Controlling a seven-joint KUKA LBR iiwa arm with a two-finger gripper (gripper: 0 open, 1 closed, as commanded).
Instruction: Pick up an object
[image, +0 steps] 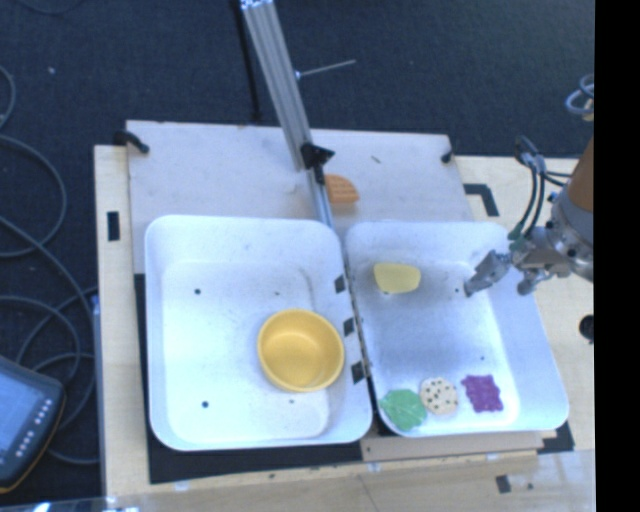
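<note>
fingers (478, 278) spread w/ nothing between, over right bin (520, 330) upper right; nearest obj = yellow piece (397, 277), lying to their left, apart.

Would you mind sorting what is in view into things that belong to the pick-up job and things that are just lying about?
Belongs to the job:
- end effector, over the right bin
- yellow piece
- green piece
- cookie
- purple piece
- yellow bowl in the left bin

Lying about:
- orange item behind the bins
- cables on the floor
- metal pole
</note>
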